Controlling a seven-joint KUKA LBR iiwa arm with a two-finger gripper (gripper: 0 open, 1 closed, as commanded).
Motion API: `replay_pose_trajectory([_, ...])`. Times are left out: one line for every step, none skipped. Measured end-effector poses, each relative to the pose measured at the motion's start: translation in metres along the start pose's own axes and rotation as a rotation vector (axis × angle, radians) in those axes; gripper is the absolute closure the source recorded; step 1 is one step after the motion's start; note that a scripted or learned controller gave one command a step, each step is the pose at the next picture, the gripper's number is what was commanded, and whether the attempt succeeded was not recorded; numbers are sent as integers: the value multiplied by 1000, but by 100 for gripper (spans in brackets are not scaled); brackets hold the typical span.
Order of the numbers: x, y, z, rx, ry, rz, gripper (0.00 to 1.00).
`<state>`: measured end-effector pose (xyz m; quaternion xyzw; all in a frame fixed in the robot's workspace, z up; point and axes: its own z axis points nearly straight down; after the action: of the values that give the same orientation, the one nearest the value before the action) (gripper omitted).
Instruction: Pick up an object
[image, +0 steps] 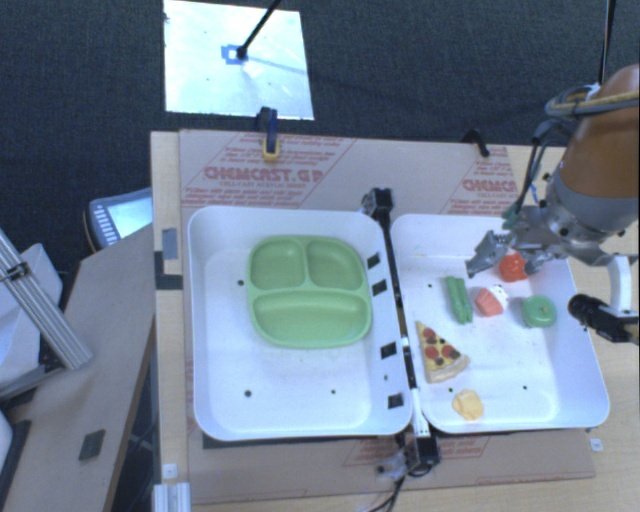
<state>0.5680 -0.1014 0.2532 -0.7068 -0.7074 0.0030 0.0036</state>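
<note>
At the upper right corner of the right bin (585, 375), my tool (512, 258) hangs low over the bin floor, the grey arm (598, 150) with its orange band reaching in from the right. A small red-orange piece (513, 267) sits right at the tool tip; I cannot tell whether the fingers are apart, together, or closed on it, since the metal parts blur together there.

Room in the right bin: open white floor along the lower right and along the wall nearest the left bin, above the green stick. Crowded just below my tool.

Right bin contents, placed from the red-orange piece:
- green stick (458, 299), below-left, long axis running near top-to-bottom, tilted slightly
- red and white block (489, 301), just below
- green ring (539, 312), below-right, lying flat
- pizza slice (439, 352), further below-left, tip pointing up-left toward the bin divider, crust toward the lower right
- small yellow lump (467, 404), lowest, near the bottom wall

Left bin (215, 400): a green divided plate (308, 292) lies flat at its centre, well apart from my tool, with bare white floor all round it.

Both bins rest on the desk (320, 165).
</note>
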Motion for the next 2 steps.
replay_pose_trajectory([0, 2, -6, -11, -1, -2, 0])
replay_pose_trajectory([1, -3, 56, -6, 0, 0, 0])
